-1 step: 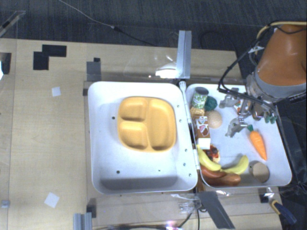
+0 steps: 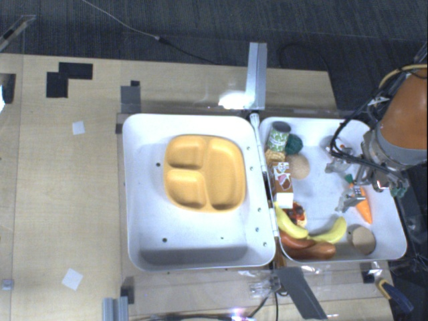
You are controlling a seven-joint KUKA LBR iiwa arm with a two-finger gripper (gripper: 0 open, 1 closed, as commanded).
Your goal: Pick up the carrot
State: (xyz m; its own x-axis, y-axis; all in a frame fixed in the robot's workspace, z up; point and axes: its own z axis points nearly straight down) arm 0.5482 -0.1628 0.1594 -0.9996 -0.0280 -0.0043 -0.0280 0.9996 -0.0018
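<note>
The desk (image 2: 60, 199) is pale wood, flat and matt, and bears two shallow white bins with rounded corners and smooth plastic walls. The left bin (image 2: 144, 179) holds a yellow tray (image 2: 204, 172), moulded in three glossy compartments. The right bin (image 2: 314, 186) is crowded: two curved bananas (image 2: 311, 229), a reddish sausage (image 2: 309, 247), a tan ball (image 2: 363, 239), a small can (image 2: 278, 139) and a carton (image 2: 283, 178).

The carrot (image 2: 364, 210) lies near the right wall, touching or just beside the pincer (image 2: 352, 194); whether that is open or closed I cannot tell. The carrot looks like a light, stiff plastic toy, smooth and tapered, so probably slippery. Grip it across the thicker middle, not the narrow tip.
</note>
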